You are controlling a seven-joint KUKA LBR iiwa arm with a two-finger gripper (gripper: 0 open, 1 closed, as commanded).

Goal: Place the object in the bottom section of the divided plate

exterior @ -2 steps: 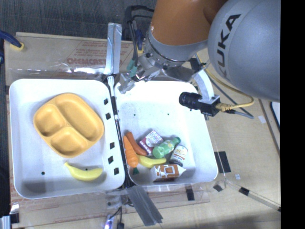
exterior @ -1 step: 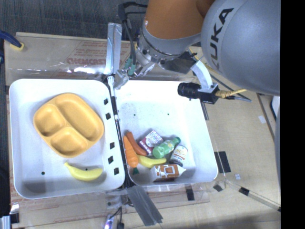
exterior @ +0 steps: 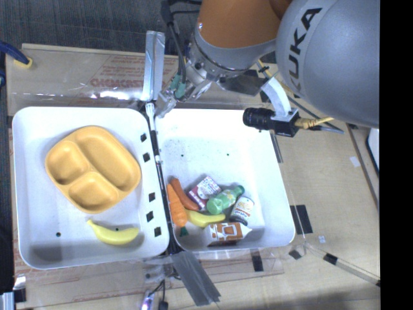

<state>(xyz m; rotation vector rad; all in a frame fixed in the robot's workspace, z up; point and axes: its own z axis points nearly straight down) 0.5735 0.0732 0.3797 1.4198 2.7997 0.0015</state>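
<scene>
A yellow divided plate (exterior: 92, 166) lies in the left bin (exterior: 29, 192), with three hollow sections; its bottom section (exterior: 93, 191) holds nothing. A yellow banana (exterior: 115, 233) rests on the bin floor just below the plate, apart from it. My gripper (exterior: 169, 97) hangs at the far edge of the bins, over the wall between them, well away from the plate and the banana. Nothing shows in its grasp. The big grey and orange arm (exterior: 271, 24) covers the top of the view.
The right bin (exterior: 219, 147) holds a heap at its near side: a carrot (exterior: 177, 206), a second banana (exterior: 205, 219), a green bottle (exterior: 222, 201), a small can (exterior: 243, 208), a brown carton (exterior: 227, 232) and a packet (exterior: 205, 187). A black attachment (exterior: 270, 120) juts over its far right rim.
</scene>
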